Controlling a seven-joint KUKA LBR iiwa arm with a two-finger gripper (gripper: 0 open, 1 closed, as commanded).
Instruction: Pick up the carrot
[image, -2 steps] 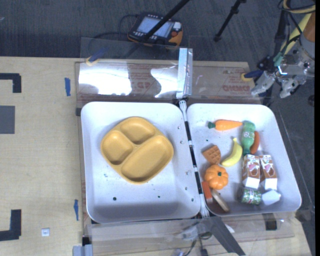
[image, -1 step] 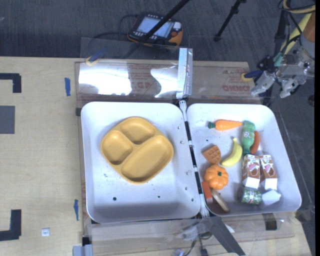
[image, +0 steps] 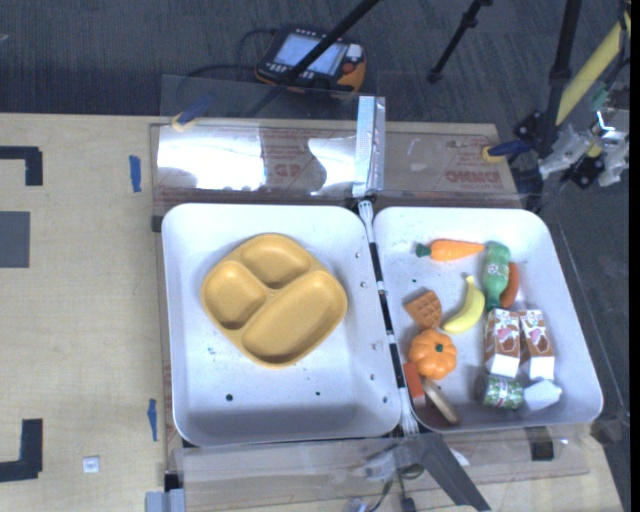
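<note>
Jaws hang at the camera view's upper right edge, out beyond the far right corner of the right bin (image: 572, 300) and well apart from everything in it; whether they are open or closed cannot be told. On the worktop (image: 70, 300), the carrot (image: 455, 250) lies on its side in the far part of the right bin, green top toward the divider, orange end just beside a green vegetable (image: 497, 262). Nearer the camera lie a banana (image: 466, 306), a small pumpkin (image: 433, 353) and two cartons (image: 518, 340). The left bin (image: 190, 250) holds a yellow divided plate (image: 275, 298).
</note>
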